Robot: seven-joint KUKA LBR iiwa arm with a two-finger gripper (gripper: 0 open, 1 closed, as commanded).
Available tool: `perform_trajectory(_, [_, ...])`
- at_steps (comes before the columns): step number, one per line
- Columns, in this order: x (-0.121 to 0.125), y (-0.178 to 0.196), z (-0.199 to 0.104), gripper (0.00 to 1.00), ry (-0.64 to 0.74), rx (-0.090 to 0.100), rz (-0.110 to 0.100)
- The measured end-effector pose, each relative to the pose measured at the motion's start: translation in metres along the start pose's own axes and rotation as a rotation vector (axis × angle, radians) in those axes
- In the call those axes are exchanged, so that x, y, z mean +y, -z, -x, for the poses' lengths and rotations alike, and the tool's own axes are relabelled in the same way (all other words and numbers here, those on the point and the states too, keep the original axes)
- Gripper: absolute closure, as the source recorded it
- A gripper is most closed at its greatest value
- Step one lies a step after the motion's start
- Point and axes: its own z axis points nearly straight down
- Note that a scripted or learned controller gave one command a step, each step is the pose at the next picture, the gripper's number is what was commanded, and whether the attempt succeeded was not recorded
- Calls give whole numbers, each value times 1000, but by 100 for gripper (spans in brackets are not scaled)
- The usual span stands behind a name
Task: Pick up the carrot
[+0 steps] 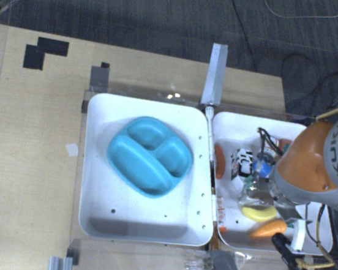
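Carrot (270, 228) in right bin (244, 126) beside banana (258, 213), gripper (255, 184) state unclear, "KU" on arm (332, 160).

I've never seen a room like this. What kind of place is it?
Probably a robot testing lab: a robot arm reaches over two white bins holding toy-like food, such as a carrot, and cables trail on the floor.

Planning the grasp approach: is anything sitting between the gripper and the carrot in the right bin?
Yes. The banana lies between the gripper and the carrot, close against the carrot's upper side.
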Motion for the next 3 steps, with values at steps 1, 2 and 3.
perform_trajectory(1, [-7,84,-71,100,-288,-2,-24])
perform_trajectory(2, [-2,231,2,100,-245,-4,-23])
perform_trajectory(3, [-6,119,-35,100,78,2,-27])
